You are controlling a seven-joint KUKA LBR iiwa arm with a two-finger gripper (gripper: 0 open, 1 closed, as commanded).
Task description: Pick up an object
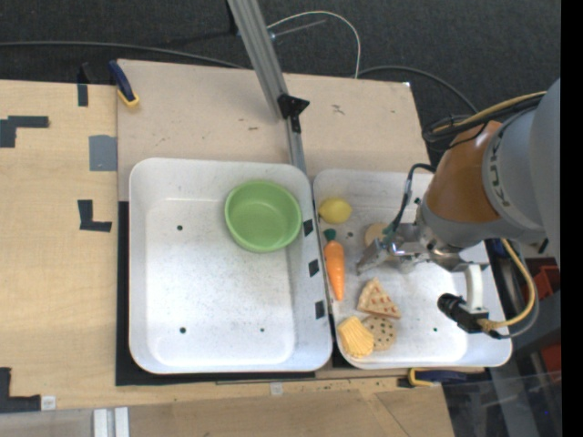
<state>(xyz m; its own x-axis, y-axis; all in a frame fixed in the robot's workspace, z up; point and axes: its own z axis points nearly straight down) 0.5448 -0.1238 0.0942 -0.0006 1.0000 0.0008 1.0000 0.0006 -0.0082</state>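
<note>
My gripper (pixel 376 251) hangs over the middle of the right bin (pixel 437 330), reaching in from the right. A small tan piece (pixel 373 234) lies just above its fingers. The yellow lemon (pixel 335 210) sits at the bin's upper left. An orange carrot (pixel 335 269) lies along the left wall. A tan wedge (pixel 376 299) rests below the gripper, with a brown cookie (pixel 383 333) and a yellow corn-like piece (pixel 357 338) near the front edge. I see nothing held between the fingers.
A green bowl (pixel 262 215) stands in the upper right of the left bin (pixel 182 280). A grey pole (pixel 264 57) slants down to the divider between the bins. Cables trail behind the right bin.
</note>
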